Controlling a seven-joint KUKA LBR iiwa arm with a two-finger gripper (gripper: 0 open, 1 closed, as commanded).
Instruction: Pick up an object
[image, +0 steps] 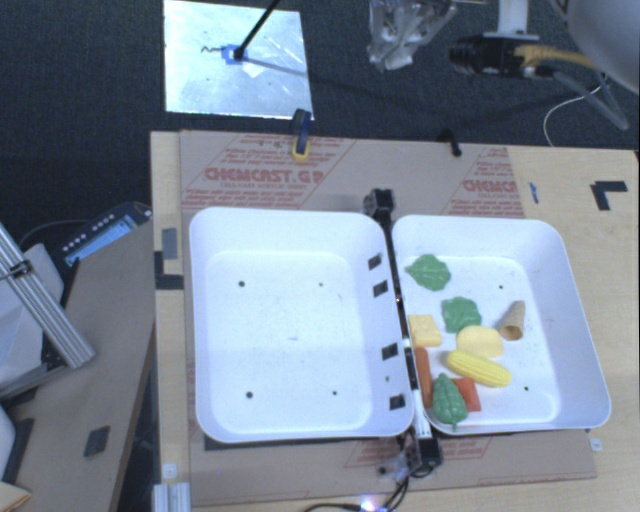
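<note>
Two shallow white plastic bins sit side by side on a bench covered in brown cardboard-looking sheet with red print. The left bin (290, 330) has a smooth glossy floor with a few small dark dots, and the right bin (560, 300) holds a little pile of toy food, all matte plastic. There's a flat, crinkly green leaf (428, 271) toward the far side, a second bumpy green piece (461, 313) nearer, a square yellow cheese-like block (424, 330), a rounded pale yellow lump (481, 342), a ridged yellow corn cob (479, 369), an orange carrot stick (423, 372), a knobbly green bunch (449, 400) at the near edge, and a tan waffle-textured cone (513, 319) off to the right. The gripper (398, 40) is way up at the far edge of the shot, a shiny metallic blur well apart from the pile and beyond the bins. Honestly can't tell how its jaws are set.
</note>
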